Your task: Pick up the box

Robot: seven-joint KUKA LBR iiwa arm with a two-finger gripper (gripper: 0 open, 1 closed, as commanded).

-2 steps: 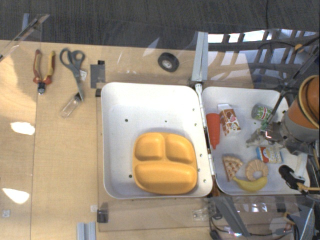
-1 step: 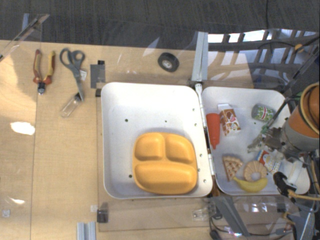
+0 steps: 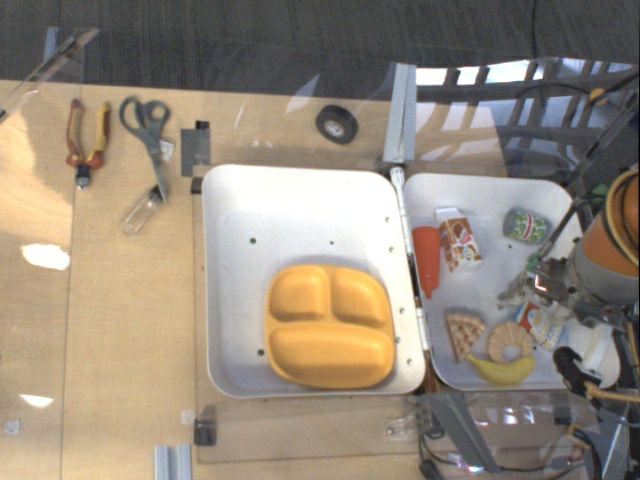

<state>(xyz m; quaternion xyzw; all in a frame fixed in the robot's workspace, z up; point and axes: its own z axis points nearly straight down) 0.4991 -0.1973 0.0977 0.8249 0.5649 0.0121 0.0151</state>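
1. A yellow divided tray [image 3: 330, 325] is taking up the lower middle of the left bin [image 3: 230, 268], leaving bare floor above it.
2. The box [image 3: 458, 241] is lying in the right bin [image 3: 480, 193], just beside an orange carrot [image 3: 427, 259].
3. The gripper [image 3: 535, 286] is crowding the bin's right side, near a green can [image 3: 526, 226].

Two bins [image 3: 300, 183], one tray [image 3: 330, 325], one box [image 3: 458, 241].

Yellow tray [image 3: 330, 325] — pliers [image 3: 85, 138], scissors [image 3: 148, 133], tape roll [image 3: 337, 123].
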